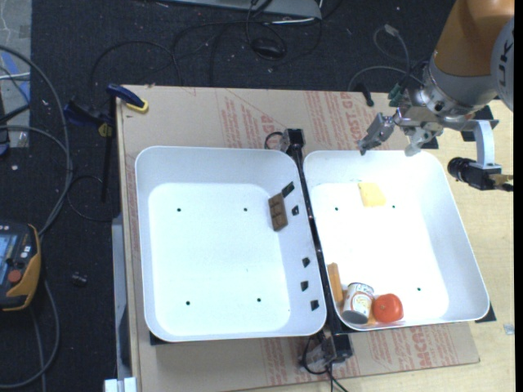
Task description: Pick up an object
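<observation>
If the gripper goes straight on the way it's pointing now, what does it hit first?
The gripper hangs open over the far rim of the right bin, pointing down. It would probably meet that rim or the bare floor just inside, short of the yellow piece. Depth is unclear from this view.

Smooth, glossy plastic bins (214, 256) sit on a matt cardboard sheet (245, 117) (printed red), over rough dark carpet (65, 39).

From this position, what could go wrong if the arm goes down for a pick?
1. The can, tomato and orange stick crowd the right bin's near corner, so a grab may jostle them.
2. The yellow piece looks flat and may slip.
3. The gripper hangs over the far rim, risking a bump.
</observation>
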Motion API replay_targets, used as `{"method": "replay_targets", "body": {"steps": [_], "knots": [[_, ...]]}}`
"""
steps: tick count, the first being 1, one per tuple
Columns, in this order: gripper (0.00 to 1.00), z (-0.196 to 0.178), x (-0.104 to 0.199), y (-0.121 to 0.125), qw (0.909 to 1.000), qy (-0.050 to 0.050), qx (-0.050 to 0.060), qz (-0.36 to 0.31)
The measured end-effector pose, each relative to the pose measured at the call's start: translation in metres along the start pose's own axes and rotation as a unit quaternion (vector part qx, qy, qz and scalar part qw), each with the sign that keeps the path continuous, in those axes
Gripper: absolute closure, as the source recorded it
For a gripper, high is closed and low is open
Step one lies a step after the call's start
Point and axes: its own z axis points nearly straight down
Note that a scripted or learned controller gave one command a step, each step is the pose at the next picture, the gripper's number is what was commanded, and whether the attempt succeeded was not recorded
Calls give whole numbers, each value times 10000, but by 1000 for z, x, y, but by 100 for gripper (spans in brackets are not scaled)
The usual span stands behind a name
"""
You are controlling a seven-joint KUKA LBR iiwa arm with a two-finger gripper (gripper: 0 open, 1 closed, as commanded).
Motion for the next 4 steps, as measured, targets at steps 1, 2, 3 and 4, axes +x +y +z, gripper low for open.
{"method": "replay_targets", "body": {"steps": [1, 2, 3, 4], "knots": [[0, 0, 0, 0, 10000, 0, 0, 0], [0, 0, 0, 0, 10000, 0, 0, 0], [0, 120, -50, 12, 9991, 1, 52, 423], [0, 150, -38, 14, 9995, 2, 15, 310]]}}
